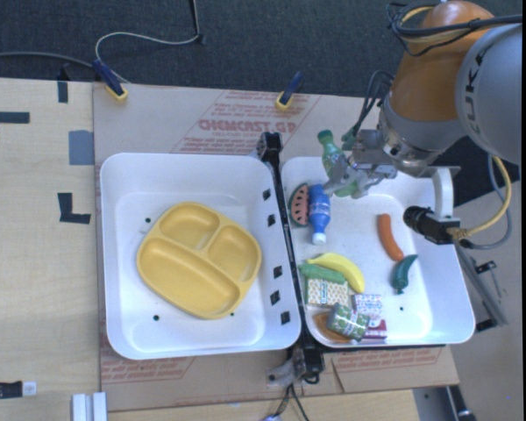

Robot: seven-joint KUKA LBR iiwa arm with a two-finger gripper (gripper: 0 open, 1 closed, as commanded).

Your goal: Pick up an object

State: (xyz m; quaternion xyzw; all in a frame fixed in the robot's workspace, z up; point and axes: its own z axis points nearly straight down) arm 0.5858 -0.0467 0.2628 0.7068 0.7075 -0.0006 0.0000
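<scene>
My gripper hangs over the back of the right bin, beneath the grey and orange arm. A green bottle stands just to its left, close to it or touching it; I cannot tell which. A blue bottle lies below that, next to a watermelon slice. An orange sausage and a green pepper lie at the bin's right. A banana and several small packets sit near the front.
The left bin holds a yellow divided plate. A black divider separates the two bins. Cables and clamps lie on the cardboard behind the bins.
</scene>
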